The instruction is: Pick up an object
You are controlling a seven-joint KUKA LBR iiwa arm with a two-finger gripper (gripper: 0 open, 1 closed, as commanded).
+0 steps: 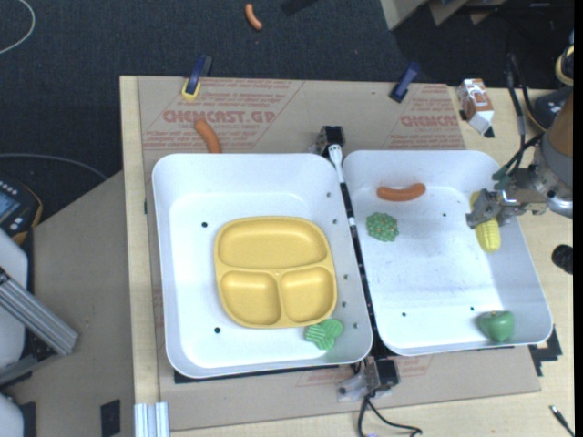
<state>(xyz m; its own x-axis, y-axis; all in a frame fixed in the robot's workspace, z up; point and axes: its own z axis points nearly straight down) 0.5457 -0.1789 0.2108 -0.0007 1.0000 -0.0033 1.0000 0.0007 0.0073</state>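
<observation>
My gripper [485,217] reaches in over the right edge of the right bin [437,326]. A yellow corn cob [490,236] hangs from its fingertips, its top end caught between the fingers, just above the bin's right wall. An orange sausage [401,191] lies at the back of that bin. A knobbly green vegetable [383,227] sits near the bin's left side, and a green pepper [496,324] rests in the front right corner.
The left bin [182,198] holds a yellow divided plate [273,271] with a small green toy [322,333] at the plate's front right. Another orange sausage [209,136] lies on the cardboard behind the left bin. Clamps and cables sit between the bins.
</observation>
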